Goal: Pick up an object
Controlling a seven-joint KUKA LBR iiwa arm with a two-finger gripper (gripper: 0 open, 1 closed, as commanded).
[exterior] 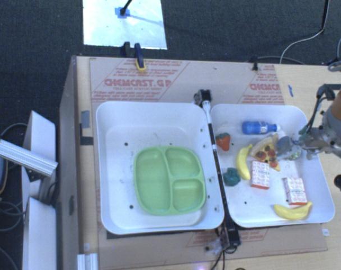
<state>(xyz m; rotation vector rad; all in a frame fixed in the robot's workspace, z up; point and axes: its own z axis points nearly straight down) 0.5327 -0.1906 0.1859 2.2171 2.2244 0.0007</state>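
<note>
The gripper (299,145) sits low at the right bin's (322,204) far right edge; whether it is released or clenched, I cannot tell. The nearest target, a pizza-slice toy (264,148), calls for a centred, vertical descent.

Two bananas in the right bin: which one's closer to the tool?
The upright banana left of the red-white cartons, nearer the tool. The other lies along the bin's front edge.
</note>
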